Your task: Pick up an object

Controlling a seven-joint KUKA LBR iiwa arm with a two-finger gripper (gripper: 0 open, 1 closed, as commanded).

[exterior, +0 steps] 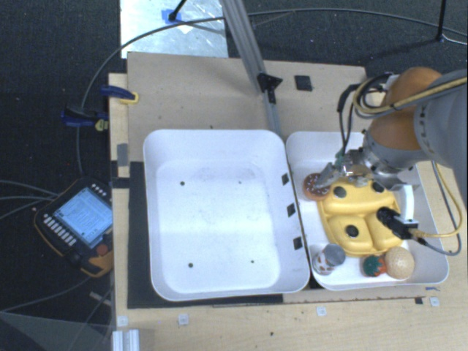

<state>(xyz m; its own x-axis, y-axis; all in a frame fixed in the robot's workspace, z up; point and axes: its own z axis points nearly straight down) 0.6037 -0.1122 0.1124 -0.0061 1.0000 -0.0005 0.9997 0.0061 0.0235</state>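
The arm is down inside the right-hand shallow white bin point(431, 265), so the step in hand looks like the reach or the descent onto something to grasp, not yet a lift. The tool point(341, 168) sits low at the upper left of that bin, under the grey wrist and its orange band, just beside a small round brown-and-pink disc-like object point(314, 186) that lies against the bin's left wall; whether it is wide, narrow or closed on anything I cannot tell, since the metal parts there are too small and blurred. Nothing can be seen held. The likeliest targets are that brown disc or the large yellow moulded plastic piece point(357, 221), which fills the middle of the bin and touches the tool's mount from below. The next move calls for a clean closing on one item and a straight rise; the disc lies flat and close to the wall, which leaves little room on that side, and the yellow piece is bulky and curved, so it may slip. Also crowded along the bin's near edge are a small grey-and-white cup-like object point(328, 257), a green-and-red small ball point(374, 266) and a pale beige ball point(399, 262), all near one another. The left-hand white bin point(157, 152) stands just beside it on the table point(190, 86), and a handheld control pendant with a lit screen point(79, 220) lies off to the left.
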